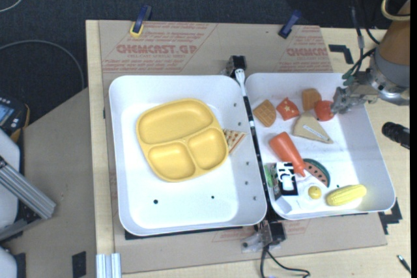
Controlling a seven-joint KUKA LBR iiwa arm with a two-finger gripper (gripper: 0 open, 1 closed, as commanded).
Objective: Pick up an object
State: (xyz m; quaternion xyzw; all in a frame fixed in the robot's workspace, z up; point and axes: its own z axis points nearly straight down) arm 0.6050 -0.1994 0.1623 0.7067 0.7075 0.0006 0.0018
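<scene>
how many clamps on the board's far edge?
2. A yellow-tipped blue spring clamp sits at the far-left edge of the brown cardboard board; an all-blue spring clamp sits farther right on the same edge. Others may be hidden elsewhere.

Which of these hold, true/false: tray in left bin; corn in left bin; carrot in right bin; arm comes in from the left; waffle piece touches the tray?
1. The yellow tray lies in the left bin. True.
2. The corn lies in the left bin. False: it is in the right bin, near its front corner.
3. The carrot lies in the right bin. True.
4. The arm comes in from the left. False: the gripper reaches in from the right, over the right bin's far side by a red piece.
5. The waffle piece sits against the tray's right edge. True.
</scene>
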